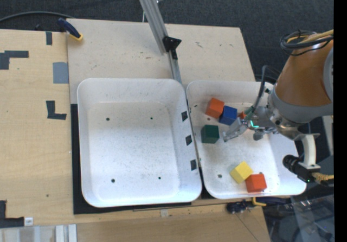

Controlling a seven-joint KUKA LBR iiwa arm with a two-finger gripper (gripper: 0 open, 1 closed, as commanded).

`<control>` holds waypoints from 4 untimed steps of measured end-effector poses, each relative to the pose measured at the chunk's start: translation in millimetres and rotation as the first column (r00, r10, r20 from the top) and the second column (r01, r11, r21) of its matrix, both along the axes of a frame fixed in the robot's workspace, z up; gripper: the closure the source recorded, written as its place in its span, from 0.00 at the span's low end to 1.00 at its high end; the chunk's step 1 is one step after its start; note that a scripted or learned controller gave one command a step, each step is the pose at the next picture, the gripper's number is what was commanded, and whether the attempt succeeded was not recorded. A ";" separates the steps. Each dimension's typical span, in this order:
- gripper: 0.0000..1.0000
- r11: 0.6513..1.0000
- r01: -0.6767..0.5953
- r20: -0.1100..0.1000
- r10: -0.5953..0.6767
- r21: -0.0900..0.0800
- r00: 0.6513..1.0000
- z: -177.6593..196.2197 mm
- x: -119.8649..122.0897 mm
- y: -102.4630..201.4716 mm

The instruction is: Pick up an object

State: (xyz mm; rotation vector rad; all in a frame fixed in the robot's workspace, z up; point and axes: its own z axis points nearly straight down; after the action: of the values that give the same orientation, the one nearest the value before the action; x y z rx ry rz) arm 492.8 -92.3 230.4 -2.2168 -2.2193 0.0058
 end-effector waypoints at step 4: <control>0.00 1.000 0.001 0.001 -0.001 0.000 1.000 -140.6 -9.0 -0.9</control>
State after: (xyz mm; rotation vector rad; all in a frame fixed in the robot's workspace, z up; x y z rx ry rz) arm 483.9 -93.2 89.8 -2.2178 -2.2192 0.0054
